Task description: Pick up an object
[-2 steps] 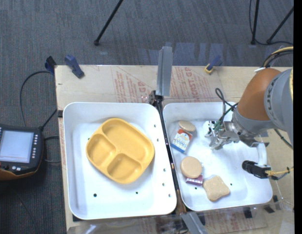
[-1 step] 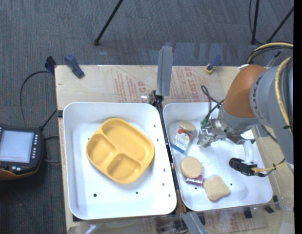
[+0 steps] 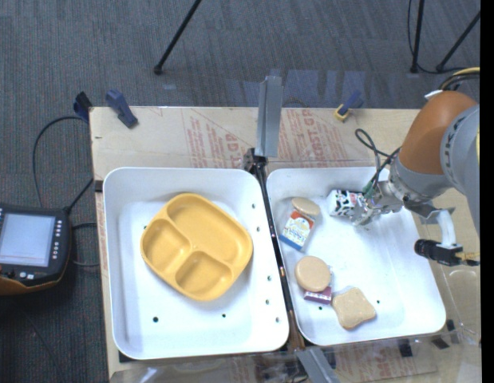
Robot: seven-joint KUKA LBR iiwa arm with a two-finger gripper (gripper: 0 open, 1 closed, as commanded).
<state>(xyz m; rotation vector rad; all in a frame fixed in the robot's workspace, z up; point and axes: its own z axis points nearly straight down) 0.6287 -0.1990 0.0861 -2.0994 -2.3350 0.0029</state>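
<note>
At the right bin's (image 3: 406, 309) twelve o'clock edge, the gripper (image 3: 363, 212) hovered, its opening impossible to judge; the black-and-white cow-patterned toy (image 3: 341, 203) lay touching it at nine o'clock.

Occupying the left bin (image 3: 127, 309) centre: yellow divided tray (image 3: 197, 246), leaving open margins along all walls. Crowding the right bin (image 3: 406, 294) left half: blue-white carton (image 3: 297, 230), round biscuit (image 3: 314, 274), toast piece (image 3: 353, 308), black-and-white item (image 3: 341, 203). Leaving passage through centre-right floor. Blocking between bins: upright grey divider post (image 3: 270, 118).
</note>
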